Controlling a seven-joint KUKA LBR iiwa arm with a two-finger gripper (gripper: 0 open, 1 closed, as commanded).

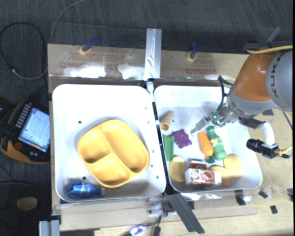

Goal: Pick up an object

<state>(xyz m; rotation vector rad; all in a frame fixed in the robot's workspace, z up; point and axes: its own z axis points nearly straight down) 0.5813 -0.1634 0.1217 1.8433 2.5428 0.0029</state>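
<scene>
While the arm [258,82] is reaching in over the right bin [187,109], the pick is looking not yet done: nothing is sitting between the fingers, every item is lying on a bin floor, so grasp and lift are both still outstanding. Gripper [214,119] is hanging low above the top of the clutter, jaws looking parted a little, one finger [199,125] sticking out toward the purple piece; exact opening is hard to read at this size. Left bin [69,100] is holding a yellow divided plate [113,152] near its middle, tilted diagonally, and a blue can-like object [83,190] lying on its side in the near corner. Right bin is carrying the candidates, crowded into its near half: a small printed carton [202,176] flanked by yellowish rounded pieces [177,168], a green strip [168,146] along the divider wall, a purple grape-like cluster [182,138], an orange carrot-like toy [205,143] touching a green bottle-like item [216,146], and a tan piece [166,118] near the divider. Nearest targets, I'm judging, are the carrot and green item just below the fingertips.
</scene>
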